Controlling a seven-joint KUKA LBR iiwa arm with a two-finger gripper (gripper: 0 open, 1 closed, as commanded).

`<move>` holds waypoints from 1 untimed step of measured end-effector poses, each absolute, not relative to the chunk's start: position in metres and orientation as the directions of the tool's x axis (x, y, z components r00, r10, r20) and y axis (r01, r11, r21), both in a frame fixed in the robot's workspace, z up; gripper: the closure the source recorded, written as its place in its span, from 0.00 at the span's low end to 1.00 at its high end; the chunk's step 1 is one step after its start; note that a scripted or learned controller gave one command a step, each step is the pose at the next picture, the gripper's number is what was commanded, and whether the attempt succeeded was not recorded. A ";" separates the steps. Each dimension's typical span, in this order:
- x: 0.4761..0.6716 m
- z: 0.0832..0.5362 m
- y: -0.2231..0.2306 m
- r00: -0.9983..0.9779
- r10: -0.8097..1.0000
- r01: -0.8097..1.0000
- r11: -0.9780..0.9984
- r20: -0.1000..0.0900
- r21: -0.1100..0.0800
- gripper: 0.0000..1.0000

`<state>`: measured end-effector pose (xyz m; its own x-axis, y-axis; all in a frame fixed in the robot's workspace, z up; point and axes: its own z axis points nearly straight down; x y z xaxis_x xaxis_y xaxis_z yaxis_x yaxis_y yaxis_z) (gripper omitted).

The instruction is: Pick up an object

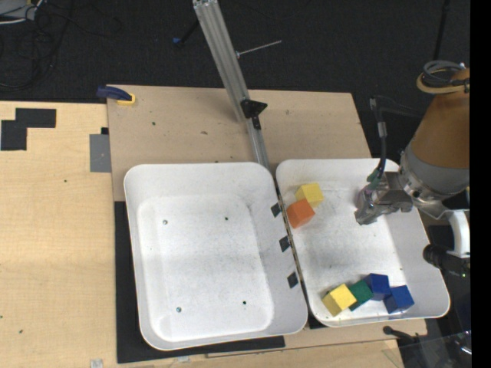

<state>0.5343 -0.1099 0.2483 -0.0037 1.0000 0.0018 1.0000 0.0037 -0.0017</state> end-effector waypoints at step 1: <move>0.545 0.251 -0.054 -0.005 1.000 1.000 0.005 0.002 -0.002 1.00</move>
